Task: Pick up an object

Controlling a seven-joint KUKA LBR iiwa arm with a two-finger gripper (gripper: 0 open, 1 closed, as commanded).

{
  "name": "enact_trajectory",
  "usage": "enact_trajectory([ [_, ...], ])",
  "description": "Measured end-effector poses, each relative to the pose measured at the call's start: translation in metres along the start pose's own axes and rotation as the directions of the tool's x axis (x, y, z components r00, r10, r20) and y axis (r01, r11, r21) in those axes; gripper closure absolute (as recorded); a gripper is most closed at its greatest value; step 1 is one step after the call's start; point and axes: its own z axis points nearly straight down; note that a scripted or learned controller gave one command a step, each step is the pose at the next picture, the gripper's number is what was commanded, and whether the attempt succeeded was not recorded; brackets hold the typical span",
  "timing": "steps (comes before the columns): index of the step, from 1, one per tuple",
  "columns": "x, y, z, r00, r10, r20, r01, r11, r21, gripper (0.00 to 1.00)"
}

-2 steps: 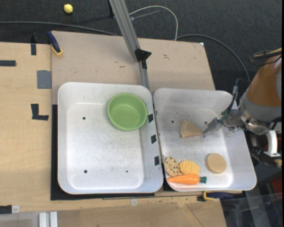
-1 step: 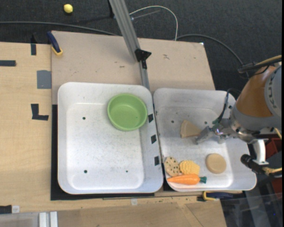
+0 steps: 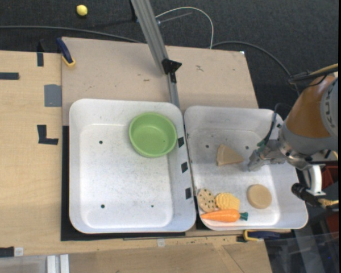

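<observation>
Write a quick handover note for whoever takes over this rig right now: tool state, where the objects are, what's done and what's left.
Tool: low in the right bin, just right of the tan wedge; nothing visibly held.
Right bin also holds: round tan piece, two cookies and a carrot along the front edge.
Left bin: green bowl at the back right.
Done: nothing picked up yet.
Left: grasp and lift one object; the wedge is nearest.
</observation>
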Motion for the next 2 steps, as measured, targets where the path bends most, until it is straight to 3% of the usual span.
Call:
enact_trajectory([
  [2,-0.006,0.01,-0.107,1.0,0.0,0.003,0.0,1.0,-0.009,1.0],
])
